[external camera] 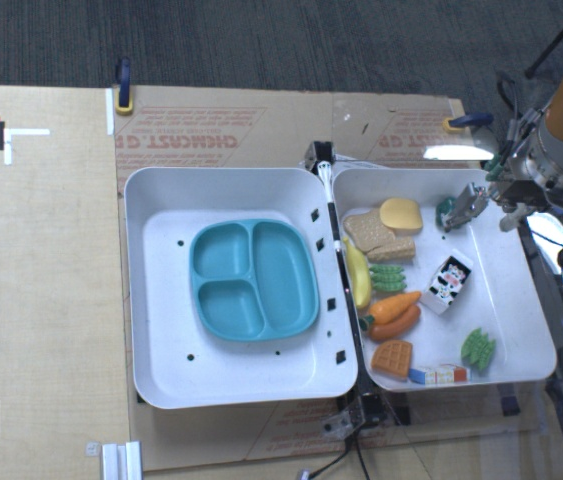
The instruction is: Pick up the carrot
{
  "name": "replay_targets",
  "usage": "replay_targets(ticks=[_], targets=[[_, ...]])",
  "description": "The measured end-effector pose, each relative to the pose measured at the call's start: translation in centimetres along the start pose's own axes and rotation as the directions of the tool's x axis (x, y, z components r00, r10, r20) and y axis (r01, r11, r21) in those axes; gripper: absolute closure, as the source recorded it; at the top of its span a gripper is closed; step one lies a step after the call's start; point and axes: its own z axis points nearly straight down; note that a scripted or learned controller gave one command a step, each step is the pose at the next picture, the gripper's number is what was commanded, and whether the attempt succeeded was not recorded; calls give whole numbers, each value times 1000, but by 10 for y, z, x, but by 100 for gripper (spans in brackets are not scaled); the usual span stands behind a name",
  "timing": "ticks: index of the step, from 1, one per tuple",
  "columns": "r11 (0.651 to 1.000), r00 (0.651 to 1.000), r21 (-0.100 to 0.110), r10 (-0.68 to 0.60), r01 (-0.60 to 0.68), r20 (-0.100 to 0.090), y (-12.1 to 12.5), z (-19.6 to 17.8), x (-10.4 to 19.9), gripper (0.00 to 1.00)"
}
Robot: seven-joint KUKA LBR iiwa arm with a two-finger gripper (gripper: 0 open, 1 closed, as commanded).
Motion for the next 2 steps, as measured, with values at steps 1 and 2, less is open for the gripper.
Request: replay_targets(ticks=[1,2], targets=[[966,966,-13,-259,259,3,-30,142,35,0],[998,1000,-55,-22,23,8,-34,157,35,0]])
